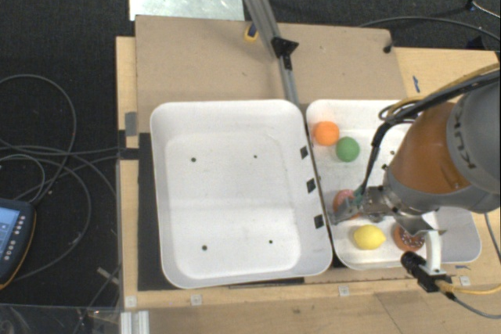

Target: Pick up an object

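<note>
The right bin [356, 115] holds an orange ball [326, 133], a green ball [347, 149], a yellow lemon-shaped object [369, 237] and a reddish object [342, 200]. A small brown round object [409, 238] lies right of the yellow one, partly under the arm. My gripper [350, 207] hangs low over the right bin's left side, right at the reddish object and just above the yellow one. The arm's grey and orange body [438, 160] covers the bin's right part.
The left bin [235, 192] lies beside the right one, with black clips [311, 185] along the shared wall. A grey pole [258, 4] slants in from the top toward the bins. Cables lie on the dark floor at left.
</note>
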`<act>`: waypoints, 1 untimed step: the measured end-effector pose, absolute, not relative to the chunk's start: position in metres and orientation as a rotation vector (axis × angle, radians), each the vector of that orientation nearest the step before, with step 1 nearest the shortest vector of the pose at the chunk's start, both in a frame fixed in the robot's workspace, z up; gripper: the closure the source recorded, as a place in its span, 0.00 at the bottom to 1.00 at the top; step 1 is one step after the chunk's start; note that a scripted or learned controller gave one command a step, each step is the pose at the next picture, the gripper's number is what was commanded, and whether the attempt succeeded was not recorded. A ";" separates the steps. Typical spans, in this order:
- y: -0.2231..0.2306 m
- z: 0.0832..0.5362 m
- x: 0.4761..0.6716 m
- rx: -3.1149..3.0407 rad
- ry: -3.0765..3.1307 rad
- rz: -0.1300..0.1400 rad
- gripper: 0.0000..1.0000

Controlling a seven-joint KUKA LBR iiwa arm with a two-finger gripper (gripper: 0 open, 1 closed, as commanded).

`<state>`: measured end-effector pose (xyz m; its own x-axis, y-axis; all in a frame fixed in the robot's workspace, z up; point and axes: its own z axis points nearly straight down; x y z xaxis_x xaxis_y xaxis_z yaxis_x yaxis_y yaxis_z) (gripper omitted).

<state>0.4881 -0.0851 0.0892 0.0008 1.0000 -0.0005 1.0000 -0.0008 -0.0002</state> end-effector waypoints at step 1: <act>-0.085 0.101 0.489 2.221 2.219 0.003 1.00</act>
